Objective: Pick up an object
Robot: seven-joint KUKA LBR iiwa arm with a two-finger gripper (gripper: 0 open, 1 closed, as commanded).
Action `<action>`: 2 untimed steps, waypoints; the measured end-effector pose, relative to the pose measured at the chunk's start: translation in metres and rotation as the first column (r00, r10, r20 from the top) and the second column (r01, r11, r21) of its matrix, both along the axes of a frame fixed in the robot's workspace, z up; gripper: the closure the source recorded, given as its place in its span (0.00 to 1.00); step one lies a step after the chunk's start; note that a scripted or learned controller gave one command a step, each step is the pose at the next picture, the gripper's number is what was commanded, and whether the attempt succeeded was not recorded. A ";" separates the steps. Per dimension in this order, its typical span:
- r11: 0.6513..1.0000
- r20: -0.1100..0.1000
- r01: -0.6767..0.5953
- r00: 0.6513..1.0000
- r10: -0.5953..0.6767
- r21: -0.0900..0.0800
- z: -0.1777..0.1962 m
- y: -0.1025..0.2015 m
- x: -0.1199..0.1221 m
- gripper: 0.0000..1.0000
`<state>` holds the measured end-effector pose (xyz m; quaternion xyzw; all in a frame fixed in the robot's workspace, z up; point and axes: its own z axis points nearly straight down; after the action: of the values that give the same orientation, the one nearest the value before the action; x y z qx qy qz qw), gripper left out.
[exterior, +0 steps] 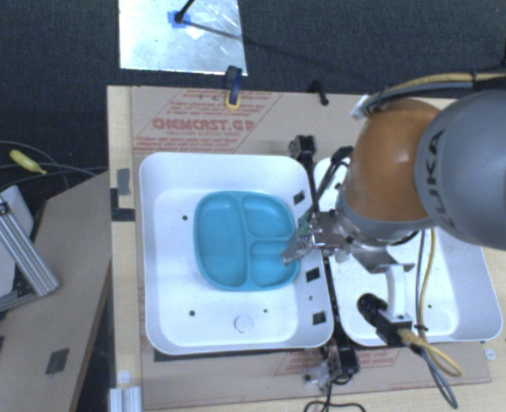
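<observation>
We see the blue divided plate lying flat in the middle of the left bin. The gripper sits at the plate's right rim; we cannot tell how its jaws stand.

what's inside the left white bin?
The left white bin holds one blue plastic divided plate, lying flat mid-bin. The gripper sits over the plate's right edge, hiding the rim there. Bare floor elsewhere shows small dark holes and a round mark near the front.
</observation>
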<state>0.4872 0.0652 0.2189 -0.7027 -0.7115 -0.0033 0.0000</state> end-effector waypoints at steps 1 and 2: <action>1.000 -0.002 0.013 1.000 -0.013 -0.006 -0.036 -0.021 0.061 0.00; 1.000 0.016 0.007 1.000 -0.007 0.000 0.203 -0.018 0.011 0.00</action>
<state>0.4982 0.0477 0.4216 -0.7052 -0.7089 -0.0089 -0.0060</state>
